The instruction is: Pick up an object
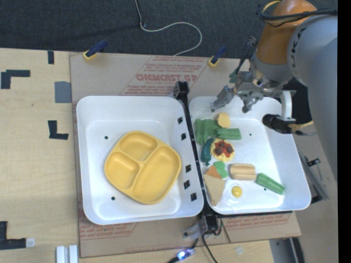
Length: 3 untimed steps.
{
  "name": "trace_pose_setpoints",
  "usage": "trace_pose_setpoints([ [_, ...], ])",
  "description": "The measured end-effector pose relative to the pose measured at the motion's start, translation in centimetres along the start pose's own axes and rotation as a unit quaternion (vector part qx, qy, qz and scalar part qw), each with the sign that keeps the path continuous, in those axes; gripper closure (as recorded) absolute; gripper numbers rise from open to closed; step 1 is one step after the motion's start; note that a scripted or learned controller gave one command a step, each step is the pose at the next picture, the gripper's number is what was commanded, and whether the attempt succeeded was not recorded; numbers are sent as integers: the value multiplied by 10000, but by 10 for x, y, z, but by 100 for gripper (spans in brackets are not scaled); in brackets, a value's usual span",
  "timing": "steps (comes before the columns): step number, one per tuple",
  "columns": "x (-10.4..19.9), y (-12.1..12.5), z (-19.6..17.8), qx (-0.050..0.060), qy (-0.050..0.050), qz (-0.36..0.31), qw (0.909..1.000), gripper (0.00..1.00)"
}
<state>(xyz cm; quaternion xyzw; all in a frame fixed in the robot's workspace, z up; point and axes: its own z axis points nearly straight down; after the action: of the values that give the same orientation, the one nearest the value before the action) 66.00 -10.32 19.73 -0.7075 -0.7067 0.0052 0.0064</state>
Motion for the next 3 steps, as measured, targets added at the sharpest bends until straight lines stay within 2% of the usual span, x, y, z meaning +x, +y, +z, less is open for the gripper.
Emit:
trace_pose_setpoints([
  [1, 0, 3, -10, -73, -7, -14, 10000, 0],
  [3, 3, 3, 110, -51, -11, -16, 10000, 0],
])
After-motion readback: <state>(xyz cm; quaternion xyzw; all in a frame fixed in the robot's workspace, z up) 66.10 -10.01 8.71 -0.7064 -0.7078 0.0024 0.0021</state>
